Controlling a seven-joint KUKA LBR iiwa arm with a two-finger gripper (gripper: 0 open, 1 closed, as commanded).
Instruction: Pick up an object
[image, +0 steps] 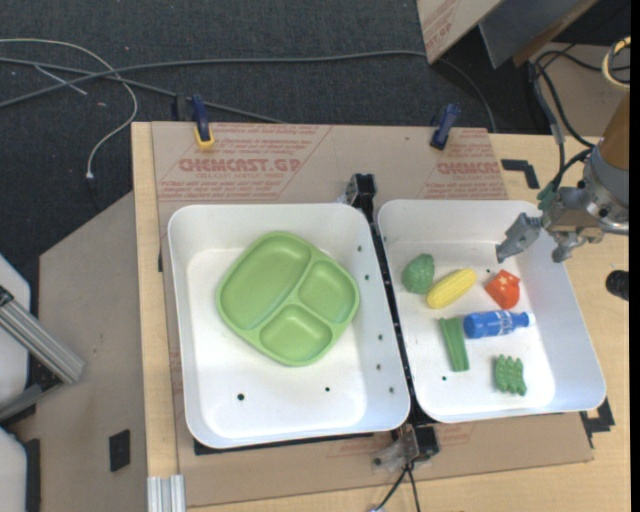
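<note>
Green divided plate (288, 297) fills the left bin (190, 235), out of play. Over in the right bin (575, 300), a yellow corn cob (451, 287) lies slanted, and beside it the small orange toy (503, 289). Just above that toy hangs the gripper (538, 245), fingers spread apart, nothing between them. The toy lies below and slightly left of it, so it looks the likeliest pick.

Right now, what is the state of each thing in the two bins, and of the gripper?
Gripper: open, above the right bin, holding nothing.
Green plate: flat in the left bin.
Corn: lying beside the green vegetable.
Blue bottle: lying on its side.
Orange toy: resting, untouched.
</note>
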